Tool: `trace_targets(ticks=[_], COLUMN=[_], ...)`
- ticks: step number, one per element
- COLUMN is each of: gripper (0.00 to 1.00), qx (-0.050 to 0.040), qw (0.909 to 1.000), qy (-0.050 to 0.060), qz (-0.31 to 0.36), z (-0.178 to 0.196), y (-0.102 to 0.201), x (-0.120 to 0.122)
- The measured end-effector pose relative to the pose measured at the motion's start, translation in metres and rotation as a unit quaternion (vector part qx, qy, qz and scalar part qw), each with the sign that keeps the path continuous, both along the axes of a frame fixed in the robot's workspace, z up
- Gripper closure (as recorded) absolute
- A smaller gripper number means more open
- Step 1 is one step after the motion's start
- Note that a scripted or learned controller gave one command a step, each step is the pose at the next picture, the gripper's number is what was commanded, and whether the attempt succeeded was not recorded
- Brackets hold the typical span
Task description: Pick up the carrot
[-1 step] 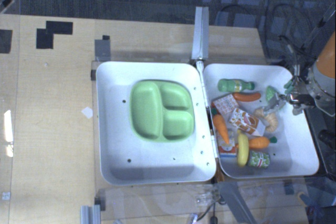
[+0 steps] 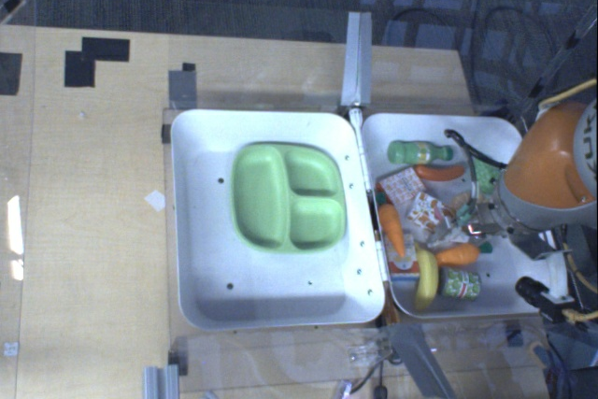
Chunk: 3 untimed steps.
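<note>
Just below end effector (image 2: 478, 221) lies carrot (image 2: 458, 255).

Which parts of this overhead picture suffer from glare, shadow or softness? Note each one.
Camera view: a bright glare streak on the bench at far left; soft shadow across the near floor of the left bin; the piled items around the carrot look soft and hard to separate; lighting otherwise even.

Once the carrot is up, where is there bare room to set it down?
Left bin: bare white floor all round the green divided plate, widest along its near and left walls. Right bin is crowded: bottle, packets, banana, can and carrot packed beside the arm.
</note>
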<state>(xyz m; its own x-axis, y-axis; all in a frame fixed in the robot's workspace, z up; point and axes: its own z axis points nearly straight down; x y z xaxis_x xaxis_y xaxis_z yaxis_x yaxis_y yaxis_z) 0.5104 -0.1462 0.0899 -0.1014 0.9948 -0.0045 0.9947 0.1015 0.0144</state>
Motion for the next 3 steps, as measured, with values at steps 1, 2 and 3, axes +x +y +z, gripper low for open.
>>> trace_targets(ticks=[1,2,3], gripper=[1.00,1.00,0.00], qx=[0.0006,0.0026,0.0025], qw=[1.0000,0.9901,0.9901], qy=[-0.003,0.004,0.004], qz=[0.001,-0.140,-0.140], z=[0.012,0.140,0.140], y=[0.001,0.042,0.042], x=[0.003,-0.018,-0.018])
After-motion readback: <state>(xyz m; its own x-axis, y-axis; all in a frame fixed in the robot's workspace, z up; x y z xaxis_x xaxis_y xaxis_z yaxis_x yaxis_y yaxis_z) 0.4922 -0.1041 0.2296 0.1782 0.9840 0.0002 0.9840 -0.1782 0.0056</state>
